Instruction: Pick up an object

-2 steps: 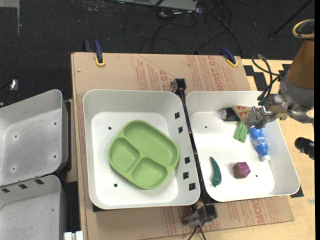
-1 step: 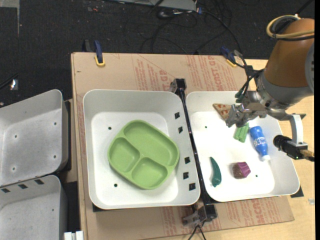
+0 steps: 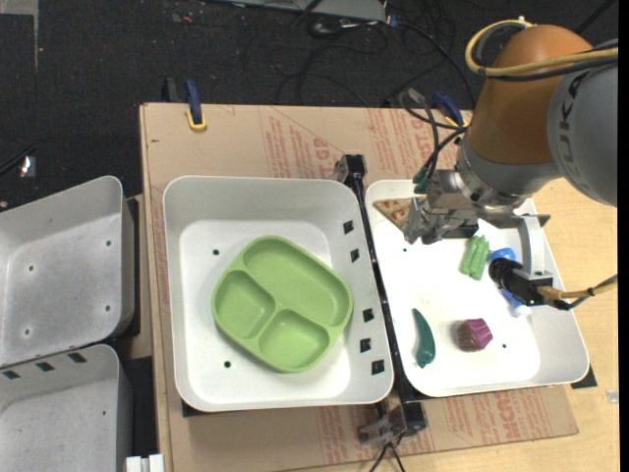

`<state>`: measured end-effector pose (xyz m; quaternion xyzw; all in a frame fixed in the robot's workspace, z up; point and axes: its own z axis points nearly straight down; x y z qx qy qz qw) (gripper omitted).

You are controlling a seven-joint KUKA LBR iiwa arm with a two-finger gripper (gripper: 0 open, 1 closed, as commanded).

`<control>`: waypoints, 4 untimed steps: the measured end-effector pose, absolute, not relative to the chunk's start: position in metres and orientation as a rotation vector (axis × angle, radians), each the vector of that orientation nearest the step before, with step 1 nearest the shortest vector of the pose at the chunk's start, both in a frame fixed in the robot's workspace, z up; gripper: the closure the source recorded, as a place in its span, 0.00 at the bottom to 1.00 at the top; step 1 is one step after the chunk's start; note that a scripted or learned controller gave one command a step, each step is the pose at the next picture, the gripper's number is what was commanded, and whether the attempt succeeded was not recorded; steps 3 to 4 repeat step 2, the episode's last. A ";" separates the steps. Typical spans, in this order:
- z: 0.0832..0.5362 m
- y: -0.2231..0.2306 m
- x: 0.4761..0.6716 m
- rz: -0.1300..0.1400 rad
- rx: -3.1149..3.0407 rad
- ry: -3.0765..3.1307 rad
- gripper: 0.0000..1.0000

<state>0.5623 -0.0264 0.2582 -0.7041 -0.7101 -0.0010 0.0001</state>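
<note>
My gripper [image 3: 429, 226] hangs over the back left part of the right bin [image 3: 550, 362], its dark fingers pointing down just above the bin floor. A tan, triangular object [image 3: 391, 207] lies in the bin's back left corner, right beside the fingers. A light green ridged piece [image 3: 476, 258] lies a little to the right of the gripper. Next to that sits a blue object [image 3: 503, 261] partly behind a black cable. Nearer the front are a dark green pepper-like piece [image 3: 423, 338] and a purple object [image 3: 474, 334].
The left bin [image 3: 187, 264] holds a light green divided plate [image 3: 282, 304]. A black divider with clips runs between the two bins. White lids lie off the bench to the left. The arm's orange band and grey body loom over the right bin's back edge.
</note>
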 end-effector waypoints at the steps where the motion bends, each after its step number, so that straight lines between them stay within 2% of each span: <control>1: 0.242 0.024 0.566 0.002 -2.213 -2.228 1.00; 2: 0.229 0.082 0.573 0.000 -2.212 -2.229 1.00; 4: 0.229 0.082 0.573 0.000 -2.212 -2.229 1.00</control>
